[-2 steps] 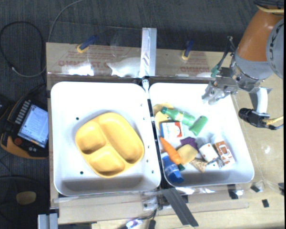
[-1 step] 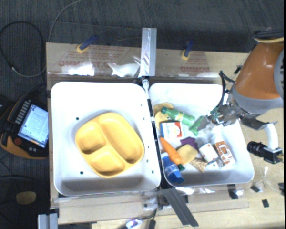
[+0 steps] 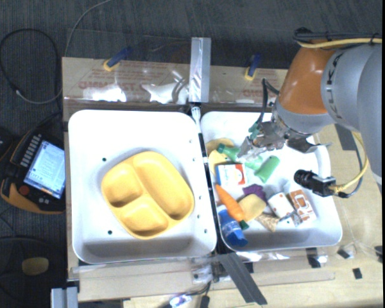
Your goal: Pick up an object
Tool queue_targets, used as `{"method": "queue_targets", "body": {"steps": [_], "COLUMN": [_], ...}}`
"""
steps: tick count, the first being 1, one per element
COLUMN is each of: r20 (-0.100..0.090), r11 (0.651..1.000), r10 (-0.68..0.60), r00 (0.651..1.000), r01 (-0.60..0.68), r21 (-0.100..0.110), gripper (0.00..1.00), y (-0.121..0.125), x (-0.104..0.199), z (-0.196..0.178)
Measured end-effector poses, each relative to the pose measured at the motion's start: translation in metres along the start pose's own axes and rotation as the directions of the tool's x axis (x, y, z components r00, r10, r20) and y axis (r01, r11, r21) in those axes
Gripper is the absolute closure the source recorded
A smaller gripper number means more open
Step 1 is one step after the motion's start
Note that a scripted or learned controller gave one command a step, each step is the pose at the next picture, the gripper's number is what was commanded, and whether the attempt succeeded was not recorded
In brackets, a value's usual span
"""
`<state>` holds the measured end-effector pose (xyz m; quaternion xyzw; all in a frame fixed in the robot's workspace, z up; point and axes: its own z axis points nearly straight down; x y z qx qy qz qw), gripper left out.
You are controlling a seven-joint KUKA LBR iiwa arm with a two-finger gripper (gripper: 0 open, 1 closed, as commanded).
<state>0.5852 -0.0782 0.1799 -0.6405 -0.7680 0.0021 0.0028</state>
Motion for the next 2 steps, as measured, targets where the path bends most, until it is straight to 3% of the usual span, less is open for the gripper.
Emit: {"method": "queue_targets", "body": {"steps": [1, 2], "r20": [0.001, 0.007], "r11": [0.991, 0.992], "r10": [0.132, -0.13], "r00": [0.991, 0.991], "r01": [-0.132, 0.13], "r21": [-0.001, -0.003], "gripper": [1.0, 1.0], "y": [-0.036, -0.043], "x": [-0.015, -0.017], "z": [-0.028, -0.095]}}
